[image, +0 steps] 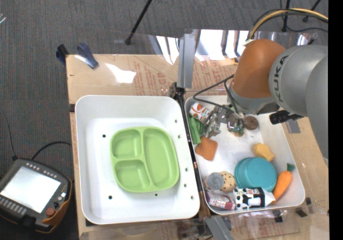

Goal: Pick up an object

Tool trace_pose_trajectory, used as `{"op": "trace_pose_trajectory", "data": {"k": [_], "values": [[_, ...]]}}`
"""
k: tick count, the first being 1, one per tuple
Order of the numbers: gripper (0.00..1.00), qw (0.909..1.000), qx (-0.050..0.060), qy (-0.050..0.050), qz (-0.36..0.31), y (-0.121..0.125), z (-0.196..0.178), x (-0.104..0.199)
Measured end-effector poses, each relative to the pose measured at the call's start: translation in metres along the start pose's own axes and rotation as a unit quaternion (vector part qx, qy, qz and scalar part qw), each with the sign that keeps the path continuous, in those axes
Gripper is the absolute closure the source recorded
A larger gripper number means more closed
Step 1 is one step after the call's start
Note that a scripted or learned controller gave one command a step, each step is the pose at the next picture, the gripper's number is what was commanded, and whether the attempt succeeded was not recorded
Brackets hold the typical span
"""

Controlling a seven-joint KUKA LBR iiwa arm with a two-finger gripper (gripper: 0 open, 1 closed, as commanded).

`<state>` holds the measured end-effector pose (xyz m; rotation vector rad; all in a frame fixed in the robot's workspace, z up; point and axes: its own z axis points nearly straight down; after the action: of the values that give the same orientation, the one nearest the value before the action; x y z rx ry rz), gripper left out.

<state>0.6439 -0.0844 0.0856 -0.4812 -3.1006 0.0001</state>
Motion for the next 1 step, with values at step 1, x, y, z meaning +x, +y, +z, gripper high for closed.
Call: {"op": "trace_pose_trajectory", "data": {"k": [1], "values": [[1.0,0.9942,-0.001,0.0,-0.108,-0.038,-0.0027,0.1058]]}}
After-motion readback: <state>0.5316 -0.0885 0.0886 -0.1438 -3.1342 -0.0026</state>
